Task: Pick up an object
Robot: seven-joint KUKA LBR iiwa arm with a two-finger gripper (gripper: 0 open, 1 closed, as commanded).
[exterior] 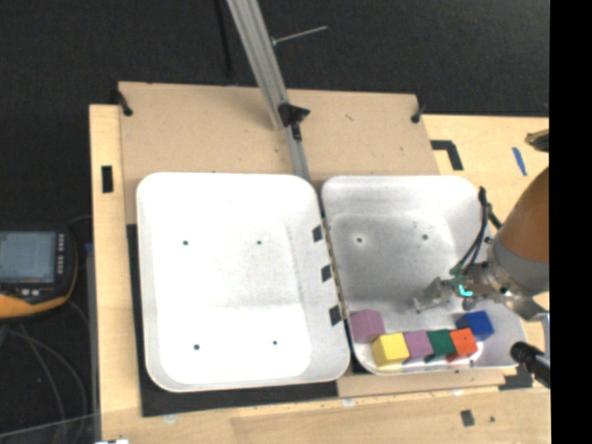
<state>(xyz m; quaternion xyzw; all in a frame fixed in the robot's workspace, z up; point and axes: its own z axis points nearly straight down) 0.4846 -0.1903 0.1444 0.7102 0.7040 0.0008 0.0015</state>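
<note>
Coloured blocks are crowding along the near wall of the right bin (398,192): a purple block (367,324), a yellow block (391,349), a mauve block (418,343), a green block (439,342), an orange block (462,342) and a blue block (476,323). The claw (433,296) is hovering just behind this row, and I cannot tell its opening. Because the blocks are touching, it is likely risking a jam between neighbours or a slip against the wall.

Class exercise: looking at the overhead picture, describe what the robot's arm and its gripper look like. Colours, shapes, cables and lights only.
The arm enters from the right as a rounded body with an orange band over a grey wrist section. Dark cables curve down its left side. The gripper is pale grey metal, with a small teal-green light glowing near its base.
</note>
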